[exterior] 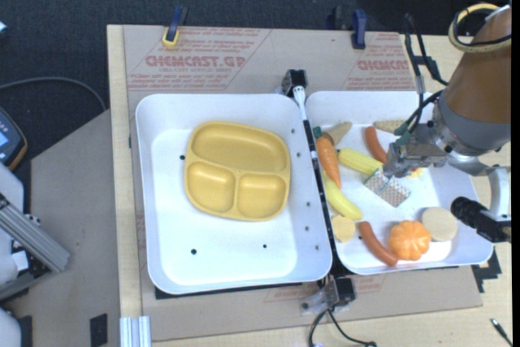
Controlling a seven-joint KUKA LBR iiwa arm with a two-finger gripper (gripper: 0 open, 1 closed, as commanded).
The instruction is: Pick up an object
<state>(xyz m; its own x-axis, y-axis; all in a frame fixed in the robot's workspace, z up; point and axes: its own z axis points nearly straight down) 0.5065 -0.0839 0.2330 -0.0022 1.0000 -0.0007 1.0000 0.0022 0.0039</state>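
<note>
Corn cob [359, 162] under pincer [396, 168] looked light, stiff, slick plastic; grab across mid-body; pincer state unclear, can't tell.

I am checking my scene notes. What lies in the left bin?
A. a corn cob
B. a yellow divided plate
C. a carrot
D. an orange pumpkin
B: the yellow divided plate lies alone in the left bin, while the pumpkin, corn cob and carrot all lie in the right bin.
</note>
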